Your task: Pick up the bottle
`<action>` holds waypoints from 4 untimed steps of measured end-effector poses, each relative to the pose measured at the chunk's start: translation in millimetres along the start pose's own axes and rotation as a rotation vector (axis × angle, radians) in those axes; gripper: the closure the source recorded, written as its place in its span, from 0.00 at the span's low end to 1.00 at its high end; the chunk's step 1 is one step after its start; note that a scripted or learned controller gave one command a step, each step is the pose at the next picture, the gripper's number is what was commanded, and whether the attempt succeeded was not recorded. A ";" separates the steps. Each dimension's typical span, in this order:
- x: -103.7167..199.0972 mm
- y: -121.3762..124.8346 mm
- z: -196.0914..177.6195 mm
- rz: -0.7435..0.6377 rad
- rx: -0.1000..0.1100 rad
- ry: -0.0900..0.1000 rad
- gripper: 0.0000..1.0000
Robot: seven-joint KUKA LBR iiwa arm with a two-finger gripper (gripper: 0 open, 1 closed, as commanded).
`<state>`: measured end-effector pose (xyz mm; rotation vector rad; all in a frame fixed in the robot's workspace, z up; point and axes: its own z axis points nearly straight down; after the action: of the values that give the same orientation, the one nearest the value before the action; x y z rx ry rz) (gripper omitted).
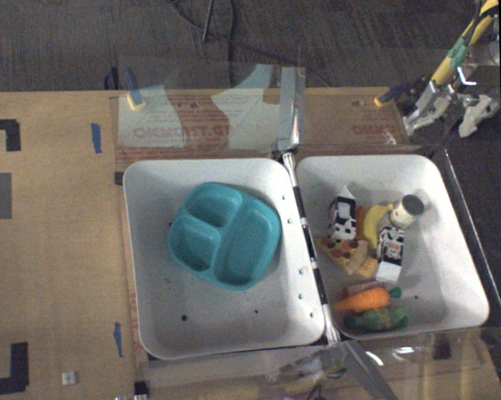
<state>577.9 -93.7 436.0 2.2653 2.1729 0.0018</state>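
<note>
Gripper [440, 98] is parked up past the top right corner of the right bin [457, 229], nowhere near the goods, and I honestly can't tell how it's set.

The bottle [394, 241] lies in that bin, cap toward the back, touching a banana [374, 221] and just beside a milk carton [343, 216]. My worry: coming down there could nudge the neighbours or grab the wrong one.

A pizza slice [347, 253] and carrot [362, 299] sit nearby. The left bin [156, 305] holds a teal tray [225, 234].
</note>
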 end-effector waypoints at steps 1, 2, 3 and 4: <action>60.8 65.7 0.7 0.205 0.000 0.000 0.00; 61.2 65.7 0.6 0.205 0.000 0.000 0.00; 14.6 59.3 20.9 -0.081 0.003 0.000 0.00; 14.9 59.3 20.9 -0.081 0.003 0.000 0.00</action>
<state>637.9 -81.3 415.3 2.1764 2.2647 -0.0007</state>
